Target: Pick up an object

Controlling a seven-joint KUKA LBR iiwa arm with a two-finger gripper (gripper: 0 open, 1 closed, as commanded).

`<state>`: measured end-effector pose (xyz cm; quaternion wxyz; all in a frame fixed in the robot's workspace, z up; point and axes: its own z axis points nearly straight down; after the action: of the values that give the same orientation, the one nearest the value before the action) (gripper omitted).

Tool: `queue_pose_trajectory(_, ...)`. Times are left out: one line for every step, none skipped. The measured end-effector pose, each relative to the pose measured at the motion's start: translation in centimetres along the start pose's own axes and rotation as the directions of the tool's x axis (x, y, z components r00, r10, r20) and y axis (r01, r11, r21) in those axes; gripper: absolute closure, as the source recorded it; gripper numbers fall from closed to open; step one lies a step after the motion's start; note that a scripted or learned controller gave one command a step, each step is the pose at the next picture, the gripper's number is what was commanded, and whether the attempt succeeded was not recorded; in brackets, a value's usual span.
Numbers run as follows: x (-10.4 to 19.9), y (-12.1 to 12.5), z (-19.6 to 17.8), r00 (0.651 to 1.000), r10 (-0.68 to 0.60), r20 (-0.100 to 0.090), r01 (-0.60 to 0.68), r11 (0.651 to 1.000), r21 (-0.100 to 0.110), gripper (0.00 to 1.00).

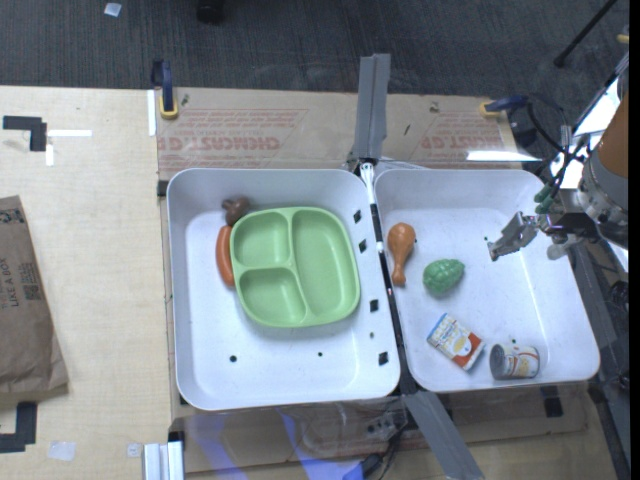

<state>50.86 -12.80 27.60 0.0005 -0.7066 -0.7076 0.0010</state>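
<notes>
Right now the gripper [515, 236] hangs open and empty at the right of the frame, well above the green ball [444, 275] mid-bin, which I reckon could roll from a careless pinch.

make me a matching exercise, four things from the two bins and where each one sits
Things:
1. green divided tray
2. toy drumstick
3. small can
4. hot dog

Places:
A. right bin, front right corner
B. left bin, squeezed against the tray's left rim
C. right bin, near its left wall
D. left bin, middle

Pairs: 1-D, 2-C, 3-A, 4-B
</notes>
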Motion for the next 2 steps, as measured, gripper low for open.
queue_pose_trajectory(5.0,5.2,8.4,1.000,-0.013,0.000,0.013,1.000,0.003,0.00)
queue_pose_trajectory(3.5,6.0,18.4,0.993,-0.122,0.000,0.122,0.993,-0.001,0.00)
